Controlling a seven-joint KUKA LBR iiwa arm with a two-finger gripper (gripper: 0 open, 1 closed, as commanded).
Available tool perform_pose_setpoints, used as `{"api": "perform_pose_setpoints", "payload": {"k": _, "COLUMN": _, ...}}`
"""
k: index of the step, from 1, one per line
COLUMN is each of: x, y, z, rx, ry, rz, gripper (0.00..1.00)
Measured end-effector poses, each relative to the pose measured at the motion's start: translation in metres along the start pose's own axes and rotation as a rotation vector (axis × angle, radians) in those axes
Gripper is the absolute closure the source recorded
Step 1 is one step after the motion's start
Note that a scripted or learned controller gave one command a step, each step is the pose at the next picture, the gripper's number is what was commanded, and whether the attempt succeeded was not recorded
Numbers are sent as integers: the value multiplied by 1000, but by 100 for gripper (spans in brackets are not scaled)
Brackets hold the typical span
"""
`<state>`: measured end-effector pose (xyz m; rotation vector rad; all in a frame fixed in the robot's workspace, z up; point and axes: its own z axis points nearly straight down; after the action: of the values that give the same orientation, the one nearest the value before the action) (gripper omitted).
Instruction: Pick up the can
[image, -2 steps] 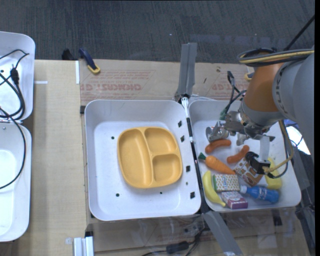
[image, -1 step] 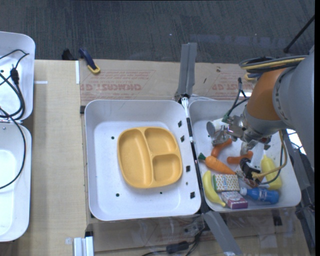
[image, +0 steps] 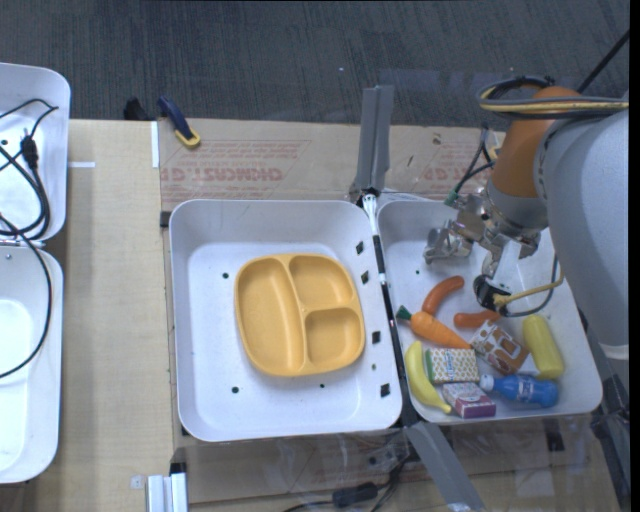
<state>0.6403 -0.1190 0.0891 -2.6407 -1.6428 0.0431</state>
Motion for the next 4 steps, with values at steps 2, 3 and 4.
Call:
{"api": "perform_pose_setpoints", "payload": {"k": 2, "x": -12, "y": 21, "z": -130, "rx": -40, "ry": 7, "rz": 125, "gripper": 0}}
{"api": "perform_pose_setpoints", "payload": {"k": 3, "x": 3, "y": 18, "z": -23, "rx": -38, "ry": 7, "rz": 119, "gripper": 0}}
{"api": "perform_pose_setpoints", "payload": {"k": 4, "x": 4, "y": 16, "z": -2, "rx": -30, "ry": 11, "rz": 451, "gripper": 0}}
